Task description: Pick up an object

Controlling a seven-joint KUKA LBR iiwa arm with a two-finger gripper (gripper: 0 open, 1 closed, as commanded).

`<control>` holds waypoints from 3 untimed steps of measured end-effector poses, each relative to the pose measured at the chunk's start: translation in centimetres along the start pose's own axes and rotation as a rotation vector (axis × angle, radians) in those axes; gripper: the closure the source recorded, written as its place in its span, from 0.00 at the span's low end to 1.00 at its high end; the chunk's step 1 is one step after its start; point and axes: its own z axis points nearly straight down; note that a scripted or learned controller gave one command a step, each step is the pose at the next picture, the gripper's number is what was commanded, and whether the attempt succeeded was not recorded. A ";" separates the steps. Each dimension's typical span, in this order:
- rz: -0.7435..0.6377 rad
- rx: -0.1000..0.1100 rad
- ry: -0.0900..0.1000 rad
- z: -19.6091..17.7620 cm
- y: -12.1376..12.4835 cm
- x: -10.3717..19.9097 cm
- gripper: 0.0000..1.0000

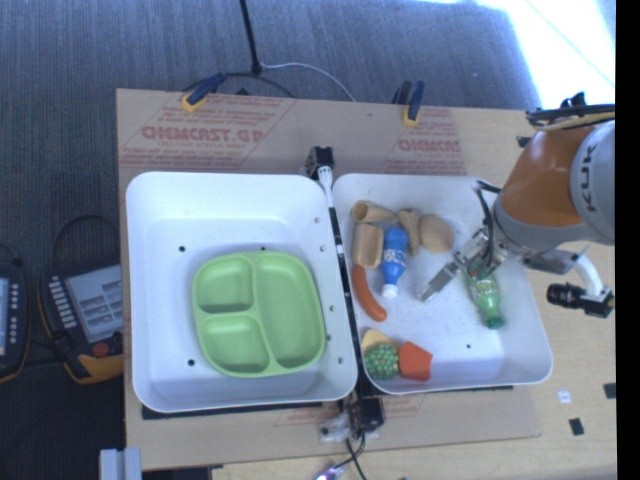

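While beside the hand, green bottle (cap nearest the hand) lengthwise near-upright in view.

The two shallow white plastic bins, left and right, look smooth with a faint sheen. The light green divided plastic tray is smooth and matt. Beneath them the bench is a tan sheet of cardboard-like board with red print, dull and flat. The floor is dark grey carpet, ribbed and rough. The small blue-and-white bottle and the green bottle look like glossy plastic. The arm's orange band is smooth and slightly shiny; the gripper's fingers look like bare grey metal.
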 end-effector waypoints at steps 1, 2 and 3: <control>0.002 -0.004 -0.007 -1.1 0.1 -0.2 1.00; 0.287 0.007 0.009 -11.6 4.3 2.1 1.00; 0.286 0.008 0.009 -11.5 4.3 2.1 0.00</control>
